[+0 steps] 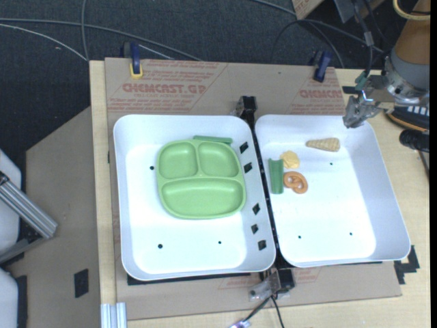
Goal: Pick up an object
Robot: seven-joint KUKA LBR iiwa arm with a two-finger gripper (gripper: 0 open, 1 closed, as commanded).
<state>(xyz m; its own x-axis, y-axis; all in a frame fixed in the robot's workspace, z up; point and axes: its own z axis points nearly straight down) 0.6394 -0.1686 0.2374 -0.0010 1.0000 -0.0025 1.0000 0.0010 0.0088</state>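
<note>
Tool (355,117) hangs over the far right corner of the right bin (355,241), nothing visible in it; can't tell how it is set. Candidate objects sit in that bin's far left part: cone (323,143) nearest the tool, yellow piece (290,159), pretzel (295,182), green stick (275,175) against the bin's left wall. Left bin (136,238) holds a green tray (201,180).

Risks: yellow piece and pretzel almost touch, so a descent there may nudge one or catch both. Stick hugs the wall, little room beside it. Cone is tapered, may squirt out when squeezed. Small, low items; shallow approach just skims.
</note>
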